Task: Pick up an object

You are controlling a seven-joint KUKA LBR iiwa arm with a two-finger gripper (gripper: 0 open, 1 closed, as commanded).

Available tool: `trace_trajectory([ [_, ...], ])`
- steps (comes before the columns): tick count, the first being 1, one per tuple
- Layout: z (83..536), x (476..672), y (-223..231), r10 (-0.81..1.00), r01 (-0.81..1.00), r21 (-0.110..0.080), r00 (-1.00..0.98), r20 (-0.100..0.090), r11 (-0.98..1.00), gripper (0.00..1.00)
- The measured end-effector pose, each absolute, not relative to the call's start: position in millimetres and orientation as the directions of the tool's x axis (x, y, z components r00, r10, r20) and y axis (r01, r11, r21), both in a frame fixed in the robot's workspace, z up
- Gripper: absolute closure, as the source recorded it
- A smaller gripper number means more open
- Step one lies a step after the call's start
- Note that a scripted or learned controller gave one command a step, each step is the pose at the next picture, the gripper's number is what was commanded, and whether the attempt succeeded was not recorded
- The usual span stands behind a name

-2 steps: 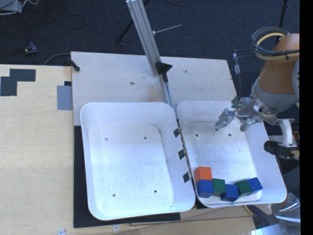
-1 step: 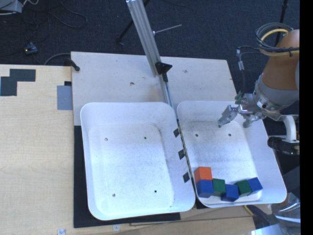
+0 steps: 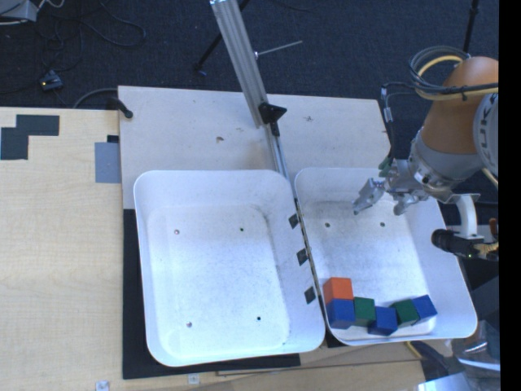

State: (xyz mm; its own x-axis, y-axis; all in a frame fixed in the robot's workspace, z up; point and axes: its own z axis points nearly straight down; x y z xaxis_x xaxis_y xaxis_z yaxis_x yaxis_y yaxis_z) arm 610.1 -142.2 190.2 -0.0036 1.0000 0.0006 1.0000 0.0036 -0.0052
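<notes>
Gripper (image 3: 381,201) hangs over the upper part of the right bin (image 3: 452,320), at the right of the frame, fingers spread apart with nothing between them. One fingertip (image 3: 359,207) points down-left toward the bin floor, the other (image 3: 400,208) sits just right of it. Grey arm with orange band (image 3: 456,108) comes in from the right edge, cables looped above it. Blocks sit well below the gripper, clustered along the lower edge of the right bin: orange block (image 3: 338,288) at the left of the cluster, a blue block (image 3: 341,311) touching it just below, a green block (image 3: 364,308) beside that, another blue block (image 3: 383,320) lower middle, a second green block (image 3: 404,311), and a third blue block (image 3: 423,306) at the right end. Left bin (image 3: 155,210) fills the lower middle of the frame. Metal rail (image 3: 244,63) slants from top centre down to the gap between the bins. Pale wooden tabletop (image 3: 57,259) at left.
</notes>
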Motion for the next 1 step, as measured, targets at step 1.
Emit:
trace_trajectory([
  [1,196.8,621.8,-142.4,1.000,1.000,-0.001,-0.002,0.000,0.002,0.00],
])
